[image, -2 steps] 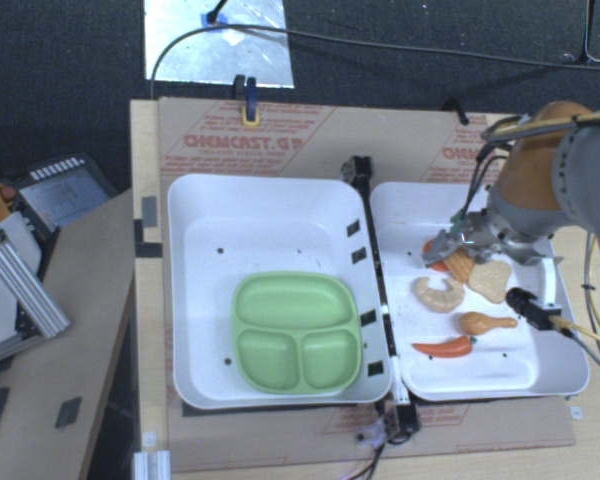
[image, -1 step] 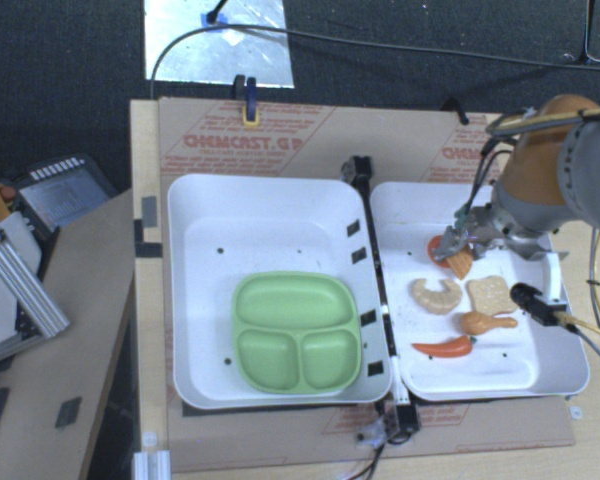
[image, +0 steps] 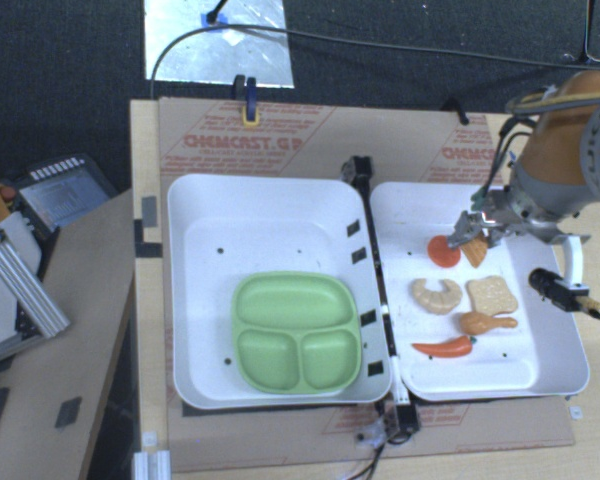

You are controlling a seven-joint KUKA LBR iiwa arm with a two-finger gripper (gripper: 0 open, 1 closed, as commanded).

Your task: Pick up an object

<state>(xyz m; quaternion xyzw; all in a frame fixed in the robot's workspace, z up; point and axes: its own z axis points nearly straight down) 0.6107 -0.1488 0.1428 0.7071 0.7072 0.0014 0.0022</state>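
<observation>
Bins sit side by side on the bench; a green tray [image: 296, 333] lies lower middle; a red tomato [image: 442, 253] sits right of middle, small, light, smooth, maybe slippery; grab its round sides; the hand [image: 469, 231] touches it, grip unclear.

Robotics lab bench; two shallow white bins [image: 280, 193] clamped side by side on a board still in its printed protective paper [image: 245, 140]; cables [image: 400, 48] trail across dark carpet; aluminium extrusion [image: 20, 278] and a small electronic unit [image: 60, 190] at left; contents are toy food [image: 460, 303] and a green divided plate [image: 295, 330], test props rather than kitchenware.
</observation>
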